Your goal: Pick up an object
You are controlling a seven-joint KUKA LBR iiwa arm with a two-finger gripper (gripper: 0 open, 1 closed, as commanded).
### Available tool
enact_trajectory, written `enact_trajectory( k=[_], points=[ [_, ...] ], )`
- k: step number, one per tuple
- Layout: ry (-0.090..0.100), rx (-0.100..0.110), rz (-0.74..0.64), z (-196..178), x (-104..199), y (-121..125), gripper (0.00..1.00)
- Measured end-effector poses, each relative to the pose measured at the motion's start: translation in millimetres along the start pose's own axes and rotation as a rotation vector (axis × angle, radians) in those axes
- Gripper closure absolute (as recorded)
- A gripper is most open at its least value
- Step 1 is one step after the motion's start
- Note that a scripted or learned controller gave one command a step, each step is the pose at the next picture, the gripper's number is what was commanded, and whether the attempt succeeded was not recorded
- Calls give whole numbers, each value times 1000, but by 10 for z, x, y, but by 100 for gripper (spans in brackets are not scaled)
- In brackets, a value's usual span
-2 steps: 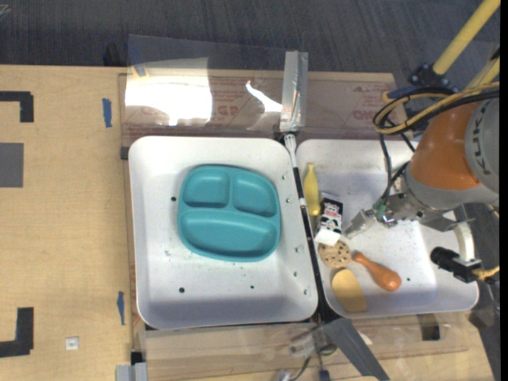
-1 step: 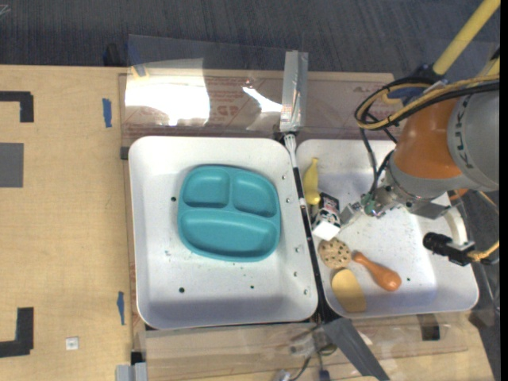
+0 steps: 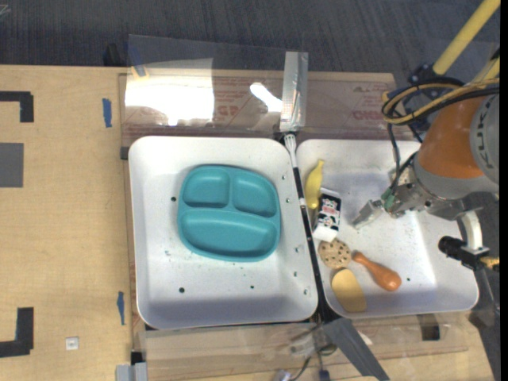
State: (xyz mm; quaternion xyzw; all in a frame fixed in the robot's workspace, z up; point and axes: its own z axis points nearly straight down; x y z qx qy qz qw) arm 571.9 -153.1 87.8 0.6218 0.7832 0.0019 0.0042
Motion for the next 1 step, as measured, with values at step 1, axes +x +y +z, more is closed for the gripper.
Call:
enact_trajectory(
  k=[1],
  points=[
    [2,0,-223,-13,613,-177,0]
  ],
)
